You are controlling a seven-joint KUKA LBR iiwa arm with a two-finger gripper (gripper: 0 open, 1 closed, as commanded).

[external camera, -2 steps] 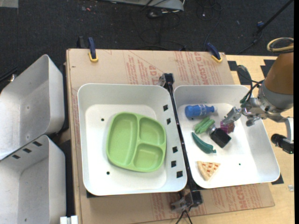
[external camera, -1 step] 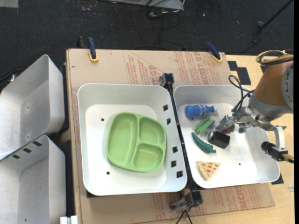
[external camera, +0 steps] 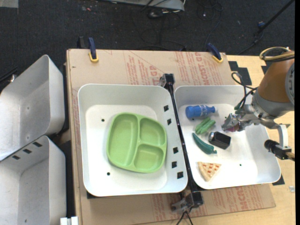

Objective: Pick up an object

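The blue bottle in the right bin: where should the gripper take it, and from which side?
Probably grip the blue bottle across its wide body, coming down from above. It lies on its side, left to right in the view, apart from the green pieces below, so fingers fit on both long sides.

Both bins are white: the left bin (external camera: 89, 125) holds a pale lime-green tray (external camera: 137, 142), all one shade across its three sections. In the right bin (external camera: 262, 168) lies a bright blue bottle (external camera: 199, 111), two dark green pods (external camera: 204, 135), a glossy black block (external camera: 219, 139) and a pizza slice (external camera: 209, 169), tan along the crust with red spots on a cream face. The arm (external camera: 276, 90) is grey with an orange band, and the gripper (external camera: 234, 123) is dull metal grey with small pink and green flecks. The bench board (external camera: 126, 67) is brown cardboard printed with faded red lettering, pinned by blue and yellow clamps (external camera: 93, 50). The floor (external camera: 42, 18) is black carpet.
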